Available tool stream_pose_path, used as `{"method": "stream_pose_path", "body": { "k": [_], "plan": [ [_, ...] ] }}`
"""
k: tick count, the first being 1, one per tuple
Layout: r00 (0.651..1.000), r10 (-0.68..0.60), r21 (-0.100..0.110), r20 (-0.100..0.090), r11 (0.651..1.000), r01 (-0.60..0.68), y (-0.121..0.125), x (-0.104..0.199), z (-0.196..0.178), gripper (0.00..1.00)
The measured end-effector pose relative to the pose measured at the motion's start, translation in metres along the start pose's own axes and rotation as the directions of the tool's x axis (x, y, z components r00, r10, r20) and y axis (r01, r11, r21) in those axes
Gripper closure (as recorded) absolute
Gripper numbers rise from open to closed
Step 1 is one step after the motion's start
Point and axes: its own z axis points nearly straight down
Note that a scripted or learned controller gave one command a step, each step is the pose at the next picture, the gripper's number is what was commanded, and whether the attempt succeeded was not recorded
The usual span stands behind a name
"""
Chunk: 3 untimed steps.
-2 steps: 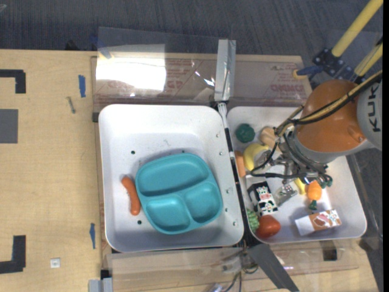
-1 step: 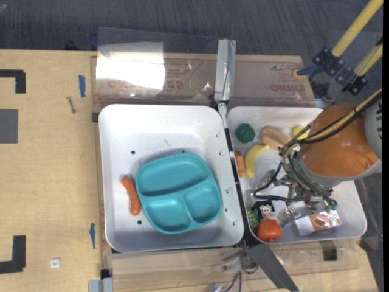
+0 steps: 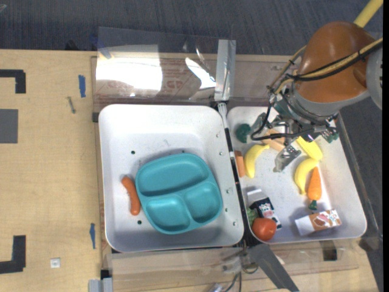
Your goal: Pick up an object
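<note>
— Yellow bananas (image 3: 302, 163) lie in the right bin (image 3: 355, 221), toward its far side, and my gripper (image 3: 285, 157) hangs right over them. Nothing lifted yet.

— Fingers?

— Can't tell, the wrist hides them. The pick is all left to do.

— And the fruit?

— Curved, smooth, plastic-looking, beside an orange carrot (image 3: 314, 184).

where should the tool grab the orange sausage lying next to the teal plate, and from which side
Probably best at its middle, coming straight down from above. The orange sausage-shaped toy lies flat in the left white bin, its long axis running roughly up and down the view. The fingers should close across its narrow width, though the teal divided plastic plate sits tight against its right side, leaving little room there.
</note>
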Motion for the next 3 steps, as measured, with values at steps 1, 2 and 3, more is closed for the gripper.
{"method": "stream_pose_path", "body": {
  "k": [1,2,3],
  "plan": [
    [0.998,0.069,-0.001,-0.002,0.998,-0.069,-0.025,0.016,0.092,0.00],
    [1.000,-0.006,0.004,-0.003,1.000,0.006,-0.105,0.027,0.062,0.00],
    [1.000,0.003,0.008,0.008,1.000,-0.003,-0.135,0.051,0.092,0.00]
  ]
}}
